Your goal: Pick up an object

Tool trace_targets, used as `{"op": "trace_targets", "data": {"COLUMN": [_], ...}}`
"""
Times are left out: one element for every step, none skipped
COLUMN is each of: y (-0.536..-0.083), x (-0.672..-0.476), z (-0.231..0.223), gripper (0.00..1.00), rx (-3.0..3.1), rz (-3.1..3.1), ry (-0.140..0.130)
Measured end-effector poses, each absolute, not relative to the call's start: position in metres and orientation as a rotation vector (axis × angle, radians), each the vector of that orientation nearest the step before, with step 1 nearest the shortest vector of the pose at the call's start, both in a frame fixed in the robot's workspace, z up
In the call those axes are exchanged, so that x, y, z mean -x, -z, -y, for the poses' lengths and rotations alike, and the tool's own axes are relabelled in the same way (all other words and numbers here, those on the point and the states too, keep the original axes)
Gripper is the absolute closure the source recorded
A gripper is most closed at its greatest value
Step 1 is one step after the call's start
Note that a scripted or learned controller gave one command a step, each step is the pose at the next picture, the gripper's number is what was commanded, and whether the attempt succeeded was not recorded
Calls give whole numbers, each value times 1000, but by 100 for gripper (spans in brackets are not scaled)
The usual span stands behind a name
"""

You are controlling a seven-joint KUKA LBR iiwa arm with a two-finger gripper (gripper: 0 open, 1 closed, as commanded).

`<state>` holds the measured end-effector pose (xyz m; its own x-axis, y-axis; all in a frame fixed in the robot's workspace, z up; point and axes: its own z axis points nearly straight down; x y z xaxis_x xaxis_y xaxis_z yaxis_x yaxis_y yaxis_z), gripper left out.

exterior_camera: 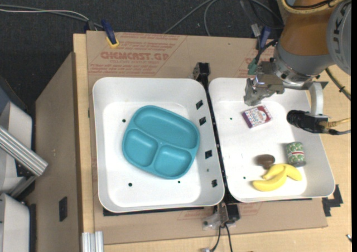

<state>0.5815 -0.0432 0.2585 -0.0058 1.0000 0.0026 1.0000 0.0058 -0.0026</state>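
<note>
Camera view: my claw (255,93) hangs over the far part of the right bin (234,181), carrying nothing that I can see.

Whether it is open or closed I cannot tell from this slant. Just below and slightly right of it lies a small flat packet (256,116), white with a purple face; I judge it light and thin, likely crinkly, so I would pinch it across its short sides rather than press down on its face. Further below and to the right sit a yellow banana (276,178), a brown lump (265,160) touching it and a small green patterned can (295,154). The banana looks like a firm toy, curved and a bit slippery, best taken across its middle. The can looks stiff and round and could roll. Well left of the claw, a teal divided plate (160,141) fills the left bin (106,150); it is too broad to grasp except at its rim.
</note>
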Motion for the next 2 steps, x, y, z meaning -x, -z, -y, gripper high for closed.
{"op": "trace_targets", "data": {"y": [-242,-227], "x": [-588,-600], "z": [-6,-59], "gripper": [100,100], "rx": [2212,2213], "rz": [2224,2227], "ry": [-2,1]}}
